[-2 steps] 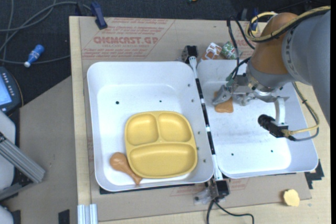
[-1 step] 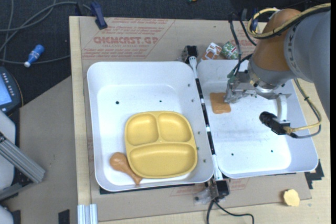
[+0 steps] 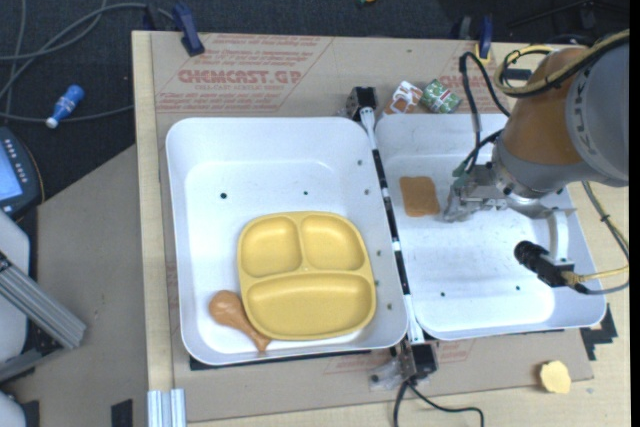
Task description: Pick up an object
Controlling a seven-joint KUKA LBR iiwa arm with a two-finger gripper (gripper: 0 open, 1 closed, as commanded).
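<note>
Tan toast slice [image 3: 419, 196] lies in the right bin [image 3: 480, 300] — the end effector [image 3: 462, 203] just beside it, grip state impossible to tell.

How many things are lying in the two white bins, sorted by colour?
Yellow: 1, the divided plate in the left bin.
Orange-brown: 2, the toy drumstick beside the plate in the left bin, and the flat toast slice in the right bin.
Total: 3.
</note>
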